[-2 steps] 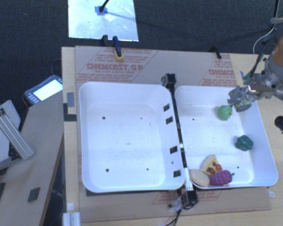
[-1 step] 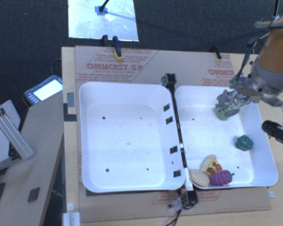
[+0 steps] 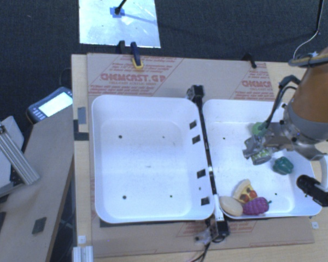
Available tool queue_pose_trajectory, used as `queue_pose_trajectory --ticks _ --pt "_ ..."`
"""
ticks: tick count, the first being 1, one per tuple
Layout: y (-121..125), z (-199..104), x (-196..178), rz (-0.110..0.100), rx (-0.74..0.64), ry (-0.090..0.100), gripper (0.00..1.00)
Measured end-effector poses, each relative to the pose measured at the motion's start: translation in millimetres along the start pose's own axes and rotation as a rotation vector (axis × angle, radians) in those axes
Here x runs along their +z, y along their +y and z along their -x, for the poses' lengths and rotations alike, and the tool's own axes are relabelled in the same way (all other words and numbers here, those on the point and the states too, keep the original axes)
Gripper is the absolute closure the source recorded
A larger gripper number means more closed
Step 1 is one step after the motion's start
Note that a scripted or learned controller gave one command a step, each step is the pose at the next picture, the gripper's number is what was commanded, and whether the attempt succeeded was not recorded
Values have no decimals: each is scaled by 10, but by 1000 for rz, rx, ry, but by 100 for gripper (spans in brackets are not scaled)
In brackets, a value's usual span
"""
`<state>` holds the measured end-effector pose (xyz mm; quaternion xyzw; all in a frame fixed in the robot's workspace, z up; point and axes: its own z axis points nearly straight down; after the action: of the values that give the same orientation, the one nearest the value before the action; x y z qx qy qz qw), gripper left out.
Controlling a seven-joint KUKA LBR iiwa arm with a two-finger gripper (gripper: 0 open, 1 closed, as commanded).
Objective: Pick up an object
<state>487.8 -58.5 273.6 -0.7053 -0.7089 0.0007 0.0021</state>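
Observation:
My gripper [image 3: 256,152] hangs low over the right bin [image 3: 229,119], near its middle right, with the arm coming in from the right. A small light green object [image 3: 258,128] lies just behind it. Right of the gripper sits a dark green pepper-like toy [image 3: 282,165]. Along the bin's front wall lie a pizza-slice toy [image 3: 244,190], a tan bread-like piece [image 3: 230,205] and a purple bunch of grapes [image 3: 255,205]. Something greenish shows at the gripper's tip, too small to make out.
The left bin [image 3: 106,119] stands beside the right one, separated by a black-clipped divider [image 3: 202,146]. A black part of the arm [image 3: 311,185] hangs over the right bin's front right corner. Cardboard [image 3: 169,75] lies under both bins.

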Motion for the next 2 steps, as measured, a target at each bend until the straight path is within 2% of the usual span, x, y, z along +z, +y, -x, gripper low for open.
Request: queue_pose_trajectory --ticks 1,2 --pt "331 -572 -1720 26 -7 0 100" --pt "153 -592 -891 -1 4 -2 100"
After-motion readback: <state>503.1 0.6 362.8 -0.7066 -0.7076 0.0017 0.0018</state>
